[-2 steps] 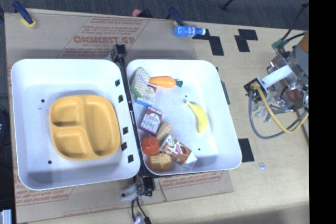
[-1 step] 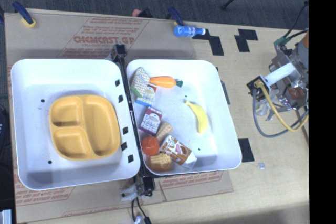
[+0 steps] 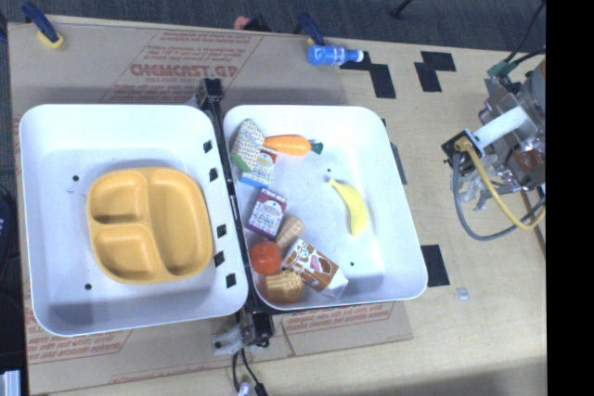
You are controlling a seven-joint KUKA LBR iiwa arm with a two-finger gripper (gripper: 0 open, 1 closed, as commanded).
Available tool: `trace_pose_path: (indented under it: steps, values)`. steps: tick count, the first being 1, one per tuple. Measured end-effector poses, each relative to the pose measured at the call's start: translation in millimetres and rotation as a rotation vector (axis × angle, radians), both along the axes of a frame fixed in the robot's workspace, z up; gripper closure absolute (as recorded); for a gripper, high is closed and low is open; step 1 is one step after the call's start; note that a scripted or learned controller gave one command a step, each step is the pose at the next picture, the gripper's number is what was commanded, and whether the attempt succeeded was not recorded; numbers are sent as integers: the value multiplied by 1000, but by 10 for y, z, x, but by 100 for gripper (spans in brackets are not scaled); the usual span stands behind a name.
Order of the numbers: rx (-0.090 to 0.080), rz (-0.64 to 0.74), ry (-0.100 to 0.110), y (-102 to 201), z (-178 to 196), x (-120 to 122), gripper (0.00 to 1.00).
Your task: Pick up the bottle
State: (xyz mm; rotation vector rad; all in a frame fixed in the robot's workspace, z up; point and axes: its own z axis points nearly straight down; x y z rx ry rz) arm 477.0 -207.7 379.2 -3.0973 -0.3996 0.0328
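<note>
Cardboard-covered bench [image 3: 445,311], 2 white bins [image 3: 56,134], blue bottle [image 3: 327,56] lying outside them, dark carpet beyond, tool state unclear

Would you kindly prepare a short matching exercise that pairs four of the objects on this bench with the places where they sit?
Things:
1. yellow compartment plate
2. yellow plastic banana
3. orange plastic carrot
4. blue plastic bottle

Places:
A. lying on the cardboard behind the bins
B. middle of the left white bin
C. near the back wall of the right white bin
D. right half of the right white bin, apart from the other items

Pairs: 1-B, 2-D, 3-C, 4-A
</note>
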Motion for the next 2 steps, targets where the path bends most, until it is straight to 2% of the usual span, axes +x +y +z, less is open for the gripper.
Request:
trace_pose_path:
  steps: [1, 2]
  values:
    - [-13, -41, -18, -28, -214, -7, 100]
    - [-10, -31, -15, -23, -116, -5, 100]
